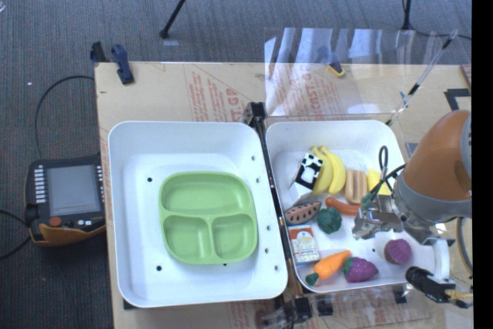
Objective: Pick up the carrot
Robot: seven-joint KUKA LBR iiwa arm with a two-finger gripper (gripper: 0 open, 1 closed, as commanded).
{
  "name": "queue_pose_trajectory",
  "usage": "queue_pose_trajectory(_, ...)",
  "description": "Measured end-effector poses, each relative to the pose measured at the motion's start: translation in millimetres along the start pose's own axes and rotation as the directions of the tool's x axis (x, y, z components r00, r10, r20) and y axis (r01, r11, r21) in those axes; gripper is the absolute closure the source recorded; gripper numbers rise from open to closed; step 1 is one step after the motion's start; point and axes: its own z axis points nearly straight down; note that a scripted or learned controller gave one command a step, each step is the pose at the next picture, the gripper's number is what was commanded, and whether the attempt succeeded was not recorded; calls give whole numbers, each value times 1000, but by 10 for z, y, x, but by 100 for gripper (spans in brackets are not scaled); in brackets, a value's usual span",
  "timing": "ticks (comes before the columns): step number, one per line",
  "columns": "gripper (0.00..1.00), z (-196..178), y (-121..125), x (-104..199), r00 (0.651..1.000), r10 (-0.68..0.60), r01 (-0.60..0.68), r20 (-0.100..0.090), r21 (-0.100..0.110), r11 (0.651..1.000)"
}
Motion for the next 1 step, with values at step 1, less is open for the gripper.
queue_pose_trajectory(1,0,7,-3,3,1000,0,0,0,1,1000)
